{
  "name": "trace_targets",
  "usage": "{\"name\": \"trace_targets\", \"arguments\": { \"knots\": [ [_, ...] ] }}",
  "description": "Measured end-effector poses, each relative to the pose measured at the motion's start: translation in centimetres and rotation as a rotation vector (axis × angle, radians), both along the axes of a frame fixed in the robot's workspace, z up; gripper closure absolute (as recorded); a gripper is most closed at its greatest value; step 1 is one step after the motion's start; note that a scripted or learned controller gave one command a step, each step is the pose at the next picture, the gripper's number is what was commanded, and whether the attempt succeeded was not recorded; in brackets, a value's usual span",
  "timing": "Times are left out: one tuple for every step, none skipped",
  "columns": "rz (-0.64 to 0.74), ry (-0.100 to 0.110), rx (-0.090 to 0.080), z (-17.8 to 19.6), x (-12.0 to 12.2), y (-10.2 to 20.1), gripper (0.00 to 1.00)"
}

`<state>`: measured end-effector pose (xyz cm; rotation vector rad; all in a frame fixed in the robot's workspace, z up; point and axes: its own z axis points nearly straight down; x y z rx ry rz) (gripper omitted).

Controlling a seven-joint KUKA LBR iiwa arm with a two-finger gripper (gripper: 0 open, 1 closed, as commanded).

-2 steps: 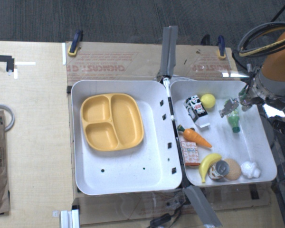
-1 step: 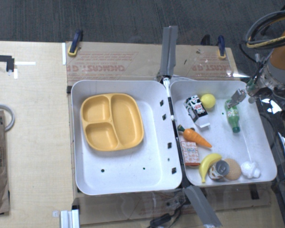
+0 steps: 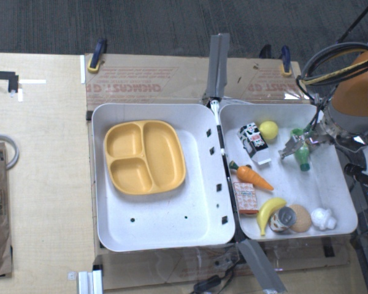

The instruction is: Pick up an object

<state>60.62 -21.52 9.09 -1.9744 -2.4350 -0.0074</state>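
The gripper (image 3: 292, 147) sits in the upper right of the frame, over the right bin (image 3: 341, 175), with its fingers closed around the green bottle (image 3: 302, 155). The bottle lies tilted between the fingers, at the gripper's right side. The yellow ball (image 3: 268, 130) and the black-and-white carton (image 3: 253, 138) lie just left of the gripper.

Bright, even overhead light, soft short shadows, mild glare on the white bins (image 3: 110, 182), slightly soft focus
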Motion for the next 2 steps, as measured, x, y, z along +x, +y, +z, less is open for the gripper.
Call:
{"name": "trace_targets", "arguments": {
  "knots": [
    [-0.002, -0.005, -0.007, 1.1, 0.1, -0.3, 1.0],
    [-0.104, -0.003, -0.01, 9.7, -2.3, 4.0, 1.0]
  ]
}}
